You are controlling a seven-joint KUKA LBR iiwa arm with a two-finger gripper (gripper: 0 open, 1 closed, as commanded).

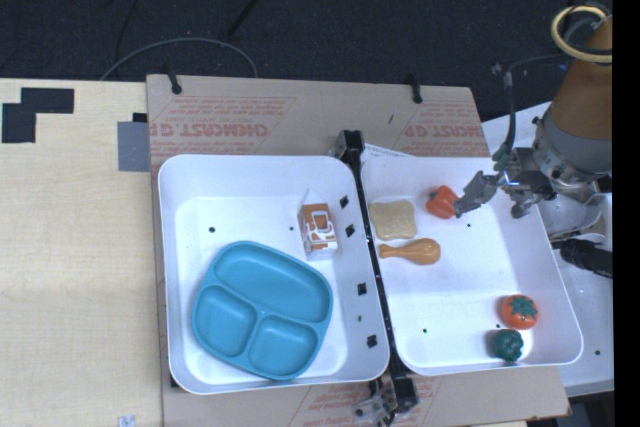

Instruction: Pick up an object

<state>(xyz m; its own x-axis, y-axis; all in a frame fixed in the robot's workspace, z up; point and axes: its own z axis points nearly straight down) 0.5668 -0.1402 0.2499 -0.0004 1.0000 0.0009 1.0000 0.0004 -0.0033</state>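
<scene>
My gripper point(497, 201) hangs over the upper part of the right bin point(565, 300), coming in from the right. Its two dark fingers are spread, so it is open, and only white bin floor shows between them. A small red object point(440, 203) lies just left of the left fingertip point(470, 199), touching it or nearly so. Further left are a tan bread slice point(393, 219) and an orange-brown drumstick shape point(412, 252). An orange tomato-like ball point(518, 311) and a dark green object point(508, 345) sit in the bin's near right corner.
The left bin point(175, 215) holds a blue divided plate point(262, 309) and a small orange-and-white box point(318, 229). A black divider point(362, 245) separates the two bins. Cables and the arm's base point(585, 110) crowd the right side.
</scene>
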